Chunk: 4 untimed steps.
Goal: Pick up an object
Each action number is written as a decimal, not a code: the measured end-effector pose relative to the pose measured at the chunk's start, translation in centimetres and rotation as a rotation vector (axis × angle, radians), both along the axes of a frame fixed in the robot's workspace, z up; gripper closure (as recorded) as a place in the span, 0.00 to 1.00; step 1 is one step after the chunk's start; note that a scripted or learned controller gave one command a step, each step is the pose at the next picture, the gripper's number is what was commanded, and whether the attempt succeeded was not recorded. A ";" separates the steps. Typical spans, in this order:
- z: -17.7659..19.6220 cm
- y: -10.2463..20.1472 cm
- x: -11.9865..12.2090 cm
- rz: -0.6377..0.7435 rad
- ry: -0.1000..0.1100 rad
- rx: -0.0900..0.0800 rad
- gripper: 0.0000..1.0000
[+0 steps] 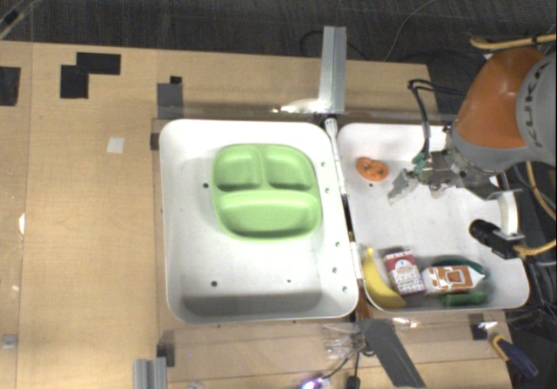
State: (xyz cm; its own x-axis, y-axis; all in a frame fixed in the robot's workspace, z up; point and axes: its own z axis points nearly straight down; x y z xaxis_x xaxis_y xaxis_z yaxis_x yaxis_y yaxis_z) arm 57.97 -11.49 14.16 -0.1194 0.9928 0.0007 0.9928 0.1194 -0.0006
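Camera view shows the gripper (403, 185) low over the right bin (496, 278), its open fingers holding nothing, just beside the orange object (372, 169) near the bin's far left corner.

printing on the cartons (426, 277) is too small to read.

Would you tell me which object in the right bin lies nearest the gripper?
The orange round piece, alone near the gripper; the banana and cartons lie along the bin's near wall.
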 end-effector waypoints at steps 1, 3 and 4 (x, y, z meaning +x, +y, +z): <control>-4.1 -1.8 9.1 0.157 -0.006 -0.001 0.00; -5.2 1.6 7.9 -0.024 -0.012 -0.001 0.00; -0.3 1.5 3.3 0.116 -0.005 -0.001 0.00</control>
State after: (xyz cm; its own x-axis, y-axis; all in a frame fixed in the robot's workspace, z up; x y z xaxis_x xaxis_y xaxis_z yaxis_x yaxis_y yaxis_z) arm 61.24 -10.02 13.82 -0.2331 0.9725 -0.0009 0.9724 0.2331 0.0046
